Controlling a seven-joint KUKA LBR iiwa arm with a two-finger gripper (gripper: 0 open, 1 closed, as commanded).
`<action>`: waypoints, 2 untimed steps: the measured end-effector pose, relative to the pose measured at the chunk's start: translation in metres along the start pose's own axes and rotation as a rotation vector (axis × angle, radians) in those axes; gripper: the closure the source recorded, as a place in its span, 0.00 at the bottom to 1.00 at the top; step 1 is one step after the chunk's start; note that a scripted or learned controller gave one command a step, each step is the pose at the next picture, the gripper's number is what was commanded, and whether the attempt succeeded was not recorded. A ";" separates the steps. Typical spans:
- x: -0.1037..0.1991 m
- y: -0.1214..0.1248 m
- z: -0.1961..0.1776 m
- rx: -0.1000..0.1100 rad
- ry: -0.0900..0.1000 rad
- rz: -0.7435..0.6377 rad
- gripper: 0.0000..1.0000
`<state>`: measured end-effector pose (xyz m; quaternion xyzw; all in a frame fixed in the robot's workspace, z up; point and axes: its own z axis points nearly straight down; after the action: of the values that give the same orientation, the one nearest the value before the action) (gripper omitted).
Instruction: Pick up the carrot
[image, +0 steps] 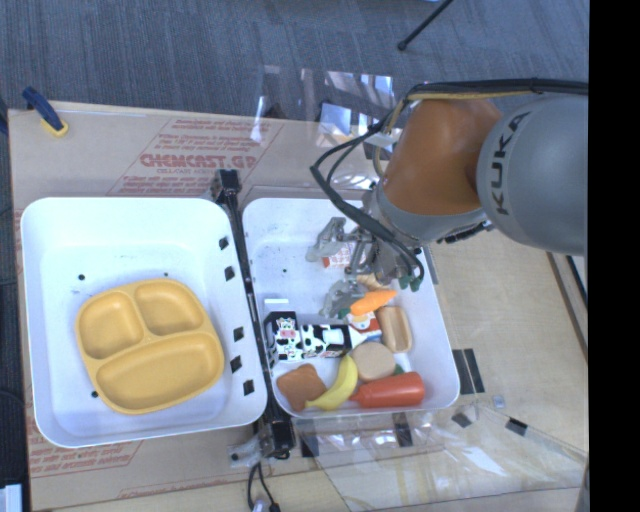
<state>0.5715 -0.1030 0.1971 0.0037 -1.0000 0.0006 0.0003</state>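
Arm (480, 150) comes in from upper right of your frame, gripper (362, 268) low inside right bin (290, 230). Carrot (373, 301) sits just below gripper, centre-right of frame, touching or nearly touching fingertips; you can't tell whether it's between them. Finger state: cannot tell, cables and wrist clutter block it. Below carrot: hotdog (394, 328), cow-print box (305, 340), banana (338, 388), toast (298, 384), red pepper (392, 391). Left bin (60, 225) holds yellow tray (150, 345), lower left.
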 end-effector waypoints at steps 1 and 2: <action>-0.006 -0.096 0.079 -0.001 0.006 -0.063 0.00; 0.005 -0.086 0.088 0.016 -0.038 -0.003 0.00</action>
<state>0.5670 -0.1889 0.1088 0.0050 -0.9998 0.0087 -0.0187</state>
